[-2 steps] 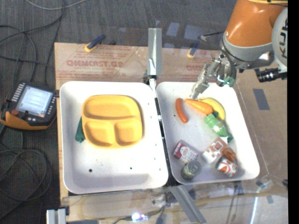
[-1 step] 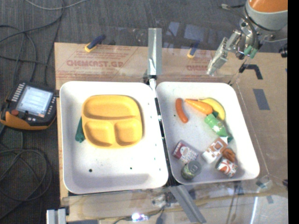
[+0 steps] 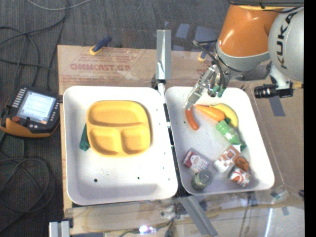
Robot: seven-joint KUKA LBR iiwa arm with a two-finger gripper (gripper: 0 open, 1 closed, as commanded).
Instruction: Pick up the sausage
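The bench [image 3: 113,65], a flat brown board printed with red lettering, stands on dark carpet strewn with cables beside an orange-cased pendant [image 3: 30,111], and carries two shallow glossy white bins: the left bin [image 3: 118,186] holds a moulded yellow compartment tray [image 3: 120,127], the right bin [image 3: 256,132] holds mixed small items. The gripper [image 3: 193,102] hangs over the right bin's far-left corner, and whether its fingers are spread or closed cannot be told. The sausage [image 3: 192,118], a short smooth orange-red cylinder, lies near that corner, just beside a tapered orange carrot [image 3: 211,112]
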